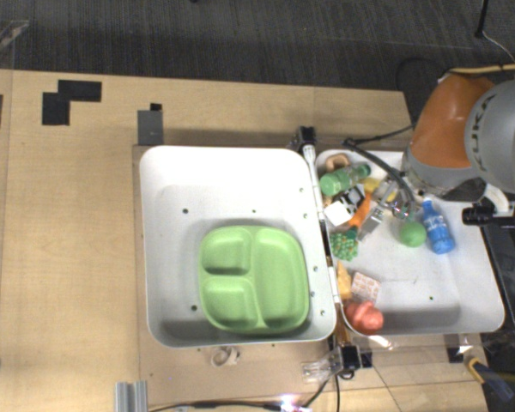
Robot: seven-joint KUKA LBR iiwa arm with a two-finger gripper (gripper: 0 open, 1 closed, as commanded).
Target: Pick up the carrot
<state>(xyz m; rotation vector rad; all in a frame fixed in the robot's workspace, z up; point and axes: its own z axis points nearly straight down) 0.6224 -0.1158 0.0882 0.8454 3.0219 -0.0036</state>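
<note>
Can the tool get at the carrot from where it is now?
Probably yes. The tool is right beside the carrot in the right bin, with nothing lying over the carrot, though the green bottle and other toys crowd it.

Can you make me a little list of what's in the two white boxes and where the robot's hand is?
left bin: holds a green plate with sections
right bin: holds a pile of toy food along its left side
carrot: orange, in the right bin's pile, near the top left
gripper: low over the right bin, right beside the carrot
green ball: just right of the gripper
blue bottle: beside the green ball
red toy: at the near edge of the right bin
carrot held: cannot tell
</note>
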